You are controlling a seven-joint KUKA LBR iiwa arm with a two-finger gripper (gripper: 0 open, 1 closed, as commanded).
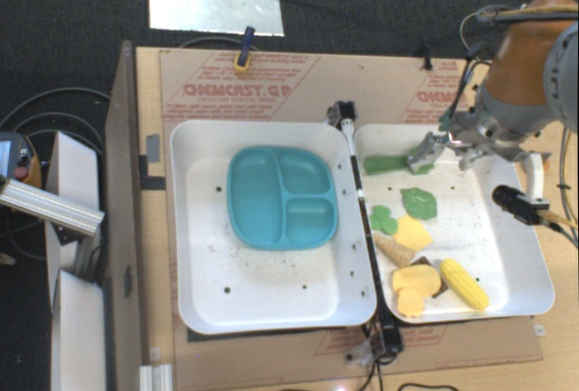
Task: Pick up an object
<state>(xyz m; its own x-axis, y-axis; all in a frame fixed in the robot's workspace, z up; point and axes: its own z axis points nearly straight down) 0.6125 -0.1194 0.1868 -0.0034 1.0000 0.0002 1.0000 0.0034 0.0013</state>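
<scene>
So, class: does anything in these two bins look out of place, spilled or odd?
Nothing is spilled or broken. The teal plate sits slightly askew in the left bin, and the toy foods, like the corn, lie jumbled in the right bin.

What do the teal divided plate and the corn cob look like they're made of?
The teal divided plate looks like molded plastic: one even color, rounded compartment ridges, a soft matte sheen. The corn cob seems to be toy plastic or rubber, judging by its uniform bright yellow and smooth molded shape, though the view is too coarse to be sure.
</scene>
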